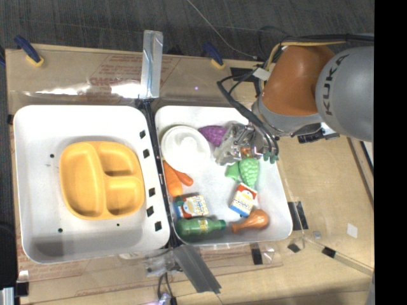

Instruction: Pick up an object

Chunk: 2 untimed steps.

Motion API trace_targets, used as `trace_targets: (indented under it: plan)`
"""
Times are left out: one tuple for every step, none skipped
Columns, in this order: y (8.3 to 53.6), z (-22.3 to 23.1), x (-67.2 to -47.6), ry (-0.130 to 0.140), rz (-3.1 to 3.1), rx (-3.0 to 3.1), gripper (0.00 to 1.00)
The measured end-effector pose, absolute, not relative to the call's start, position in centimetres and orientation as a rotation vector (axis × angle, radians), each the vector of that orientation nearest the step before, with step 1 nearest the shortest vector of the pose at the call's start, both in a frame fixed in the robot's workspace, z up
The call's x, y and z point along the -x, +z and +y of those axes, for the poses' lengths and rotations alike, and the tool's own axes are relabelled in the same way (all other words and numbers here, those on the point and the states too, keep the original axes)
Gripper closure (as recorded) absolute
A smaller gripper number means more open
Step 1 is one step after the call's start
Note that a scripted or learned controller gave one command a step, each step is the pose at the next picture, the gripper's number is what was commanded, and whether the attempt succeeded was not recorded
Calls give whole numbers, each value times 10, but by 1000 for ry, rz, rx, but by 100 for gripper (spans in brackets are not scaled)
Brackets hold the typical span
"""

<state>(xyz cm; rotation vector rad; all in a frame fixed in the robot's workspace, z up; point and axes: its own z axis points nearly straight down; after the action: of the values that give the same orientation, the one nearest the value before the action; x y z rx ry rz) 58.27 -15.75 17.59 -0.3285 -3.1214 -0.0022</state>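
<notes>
My gripper (236, 145) is low in the right bin (280, 189), near its upper right part. It sits between a purple bunch of grapes (213, 133) on its left and a green leafy toy (245, 170) just below it. I see nothing clearly held in it. A white bowl (184, 145) lies left of the grapes. Lower in the bin are an orange carrot (175, 178), a small red and white carton (243, 201), a colourful little box (193, 206), a green bottle (201, 226) and an orange-brown drumstick (252, 221).
The left bin (32, 138) holds a yellow divided tray (102, 178). The arm's orange band (296, 78) and grey body (346, 91) hang over the right bin's upper right corner. Cables (232, 84) run along the back edge.
</notes>
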Motion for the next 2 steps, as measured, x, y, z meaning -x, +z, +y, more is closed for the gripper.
trace_targets:
  plan:
    - [248, -143, -635, 1, -3095, 573, 100]
    - [228, -166, -642, 2, -3054, 752, 100]
